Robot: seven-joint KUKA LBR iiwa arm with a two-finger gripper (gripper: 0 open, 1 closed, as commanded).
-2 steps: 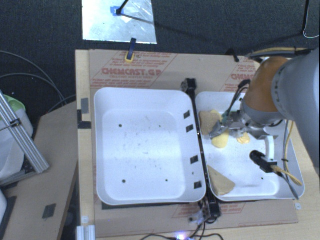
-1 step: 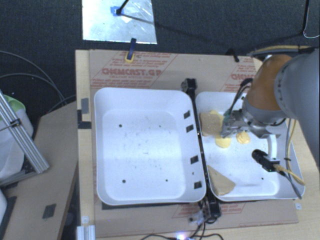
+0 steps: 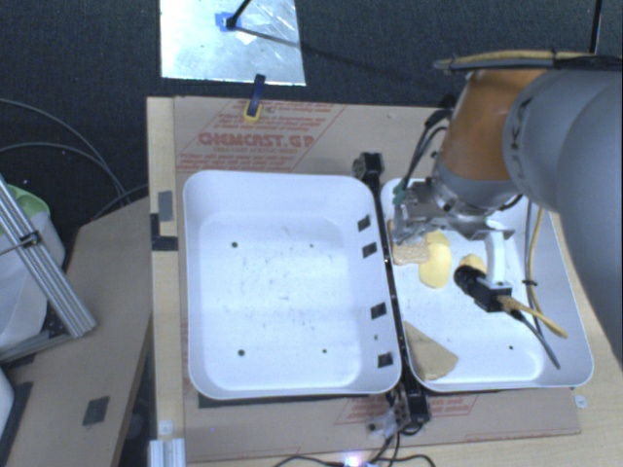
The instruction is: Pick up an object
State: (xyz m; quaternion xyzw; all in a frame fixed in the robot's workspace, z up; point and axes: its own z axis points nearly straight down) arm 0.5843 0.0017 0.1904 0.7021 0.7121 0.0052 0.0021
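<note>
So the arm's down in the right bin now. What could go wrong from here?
1. The gripper hangs close to the right bin's inner wall, so a descent may clip that wall.
2. The yellow lump and tan piece lie against each other below it. A grasp may catch both, or shove one aside.
3. The wedge lies flat near the front corner and would likely be hard to grip.
</note>
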